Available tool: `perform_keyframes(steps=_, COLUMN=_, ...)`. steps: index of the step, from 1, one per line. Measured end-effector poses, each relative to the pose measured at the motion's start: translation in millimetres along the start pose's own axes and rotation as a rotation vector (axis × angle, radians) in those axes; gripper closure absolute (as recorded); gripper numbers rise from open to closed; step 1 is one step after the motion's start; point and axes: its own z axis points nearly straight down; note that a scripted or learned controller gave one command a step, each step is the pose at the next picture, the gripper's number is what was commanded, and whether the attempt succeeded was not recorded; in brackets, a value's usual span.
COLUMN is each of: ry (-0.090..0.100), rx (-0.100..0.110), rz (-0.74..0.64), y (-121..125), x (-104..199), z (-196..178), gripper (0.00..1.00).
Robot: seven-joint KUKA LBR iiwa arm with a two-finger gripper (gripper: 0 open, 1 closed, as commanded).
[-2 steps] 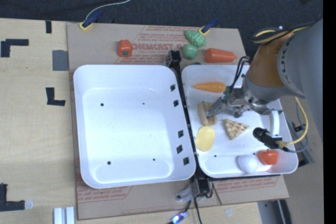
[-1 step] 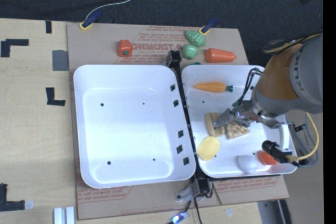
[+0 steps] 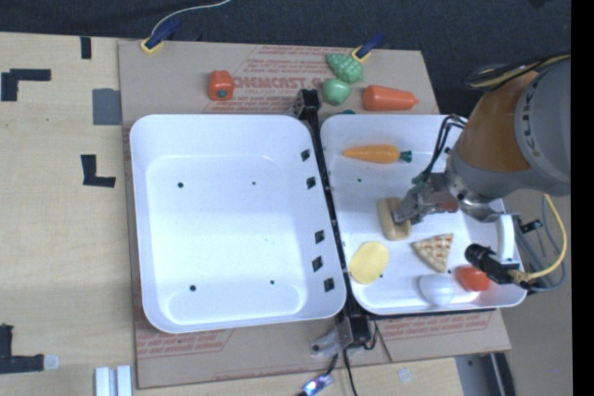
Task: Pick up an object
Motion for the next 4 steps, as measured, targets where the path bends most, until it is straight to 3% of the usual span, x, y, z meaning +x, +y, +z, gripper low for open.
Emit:
perform_keyframes(steps=1, ry=-0.005, rx=0.003, rz=0.004, y=1, x=-60, z=-32, gripper=1.00)
perform_keyframes(steps=2, ry=-0.002, rx=0.005, rz=0.003, y=-32, x=-58, z=-1, gripper=1.00)
perform_keyframes(steps=3, ry=-0.002, rx=0.005, rz=0.002, y=-68, x=-57, z=-63, gripper=1.00)
perform_keyframes(steps=4, ry=-0.007, rx=-0.008, rz=-0.004, y=9, x=-63, z=-151, gripper=1.00)
